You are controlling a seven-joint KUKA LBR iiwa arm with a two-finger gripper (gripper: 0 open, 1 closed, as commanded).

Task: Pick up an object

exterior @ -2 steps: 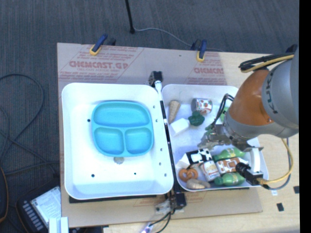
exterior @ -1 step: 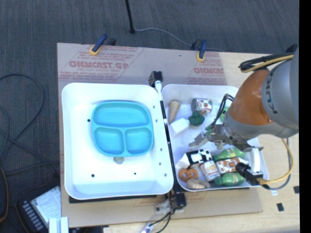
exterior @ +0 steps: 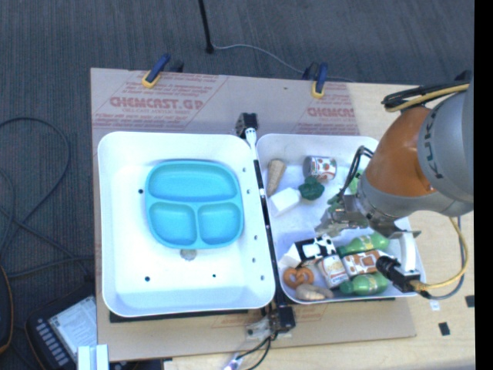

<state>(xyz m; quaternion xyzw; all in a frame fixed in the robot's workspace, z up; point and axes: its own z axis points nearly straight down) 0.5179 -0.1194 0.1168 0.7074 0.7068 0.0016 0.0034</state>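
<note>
Because the task only asks for some object to be lifted, the whole bench is laid out as a picking station: a brown board clamped at the top of the frame by two blue-and-yellow clips carries two white bins side by side. Filling the left half of the frame, the left bin holds a blue compartment tray lying flat in its middle, with a small greyish item just below the tray's lower edge.

At the right edge of the frame the grey arm with its orange band bends down over the right bin, presumably because that is where the loose objects are crowded. Its gripper sits low over the middle of that bin, just above the pile in the bin's lower part. Whether the fingers are spread or closed I cannot tell; nothing is visibly pinched between them.

Candidates for the pick lie close by: a green bottle and a second green bottle at the lower right, a small printed carton between them, a black-and-white box just left of the gripper, and a pretzel at the bin's lower left. Farther up sit a can, a green broccoli-like piece, a white block and a cone.
</note>
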